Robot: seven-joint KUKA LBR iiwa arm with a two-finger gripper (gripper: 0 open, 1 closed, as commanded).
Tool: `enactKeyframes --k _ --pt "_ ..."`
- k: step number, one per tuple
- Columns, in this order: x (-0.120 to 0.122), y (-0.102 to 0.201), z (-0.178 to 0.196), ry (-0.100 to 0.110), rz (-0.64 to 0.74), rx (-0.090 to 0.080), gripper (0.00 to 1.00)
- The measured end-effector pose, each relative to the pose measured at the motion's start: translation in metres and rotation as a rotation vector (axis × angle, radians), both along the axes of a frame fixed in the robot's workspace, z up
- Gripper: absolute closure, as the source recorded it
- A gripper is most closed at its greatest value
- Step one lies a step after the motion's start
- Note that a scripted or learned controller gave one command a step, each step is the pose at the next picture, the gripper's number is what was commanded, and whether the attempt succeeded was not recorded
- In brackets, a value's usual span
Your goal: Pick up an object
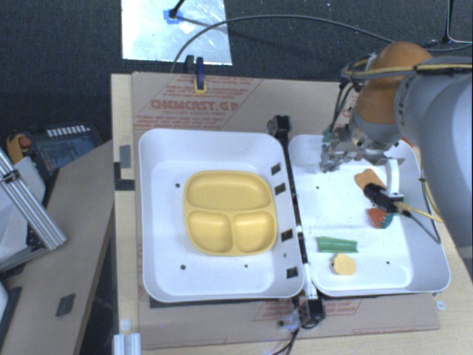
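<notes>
The claw (336,154) hangs low over the right bin (425,276), at about 11 o'clock of it, above bare white floor. From this slant I cannot tell how far open it is, and nothing shows in its hold. The step in hand looks like the approach, with no object picked yet. The nearest candidate is the orange piece (367,177), at 4 o'clock from the claw and close to it. A red piece (379,218) lies near the bin's middle, and a green stick (337,243) and a yellow disc (344,264) sit together at 7 o'clock. The next move probably calls for shifting the claw over one of these, squaring to it, and coming down to the floor. The pieces are small and flat, so a grasp may slip. The left bin (159,168) holds a yellow divided plate (229,211). Both bins rest on a brown printed board (222,98); beyond it, at 12 o'clock, are dark carpet (59,50) and a shiny foil sheet (174,21).
</notes>
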State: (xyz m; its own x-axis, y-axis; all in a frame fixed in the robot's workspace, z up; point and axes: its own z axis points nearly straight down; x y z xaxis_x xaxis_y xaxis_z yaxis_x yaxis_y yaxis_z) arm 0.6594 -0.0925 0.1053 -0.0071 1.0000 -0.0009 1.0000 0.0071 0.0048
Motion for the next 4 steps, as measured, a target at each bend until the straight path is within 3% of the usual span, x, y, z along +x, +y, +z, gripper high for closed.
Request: enactKeyframes --k 2,3,4 --pt "0.005 -0.002 0.12 -0.004 -0.002 0.0 1.0" --pt "0.006 -0.002 0.131 0.001 -0.002 0.001 1.0" --pt "-0.007 0.045 0.133 0.003 0.001 0.001 1.0"
